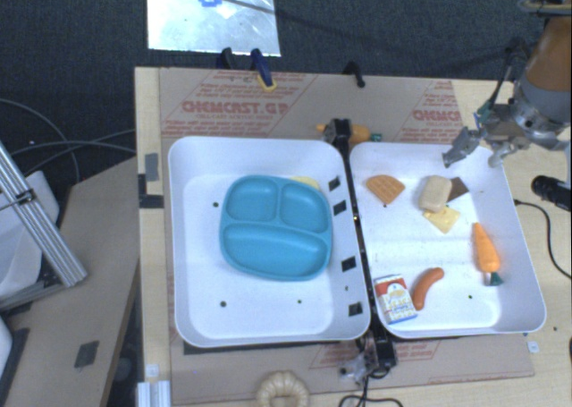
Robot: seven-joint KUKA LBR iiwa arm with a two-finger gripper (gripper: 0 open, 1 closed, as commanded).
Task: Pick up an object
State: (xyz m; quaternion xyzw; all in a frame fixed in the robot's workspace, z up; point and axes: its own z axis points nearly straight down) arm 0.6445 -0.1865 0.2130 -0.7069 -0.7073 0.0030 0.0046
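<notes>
Nearest you, the small carton (394, 298) lies beside the sausage (427, 285), so your open, empty claw (475, 154) could nudge both and grip neither.

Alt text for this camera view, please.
The claw hangs open over the right bin's far edge, holding nothing. That bin holds a carrot, sausage, small carton and other toy foods; the left bin holds a blue divided plate.

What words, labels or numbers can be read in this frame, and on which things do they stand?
"CHEMCAST GP", mirrored red print on the brown cardboard sheet under the bins; it repeats at right, partly cut off.
Small red and white carton in the right white bin: print too small to read.
</notes>
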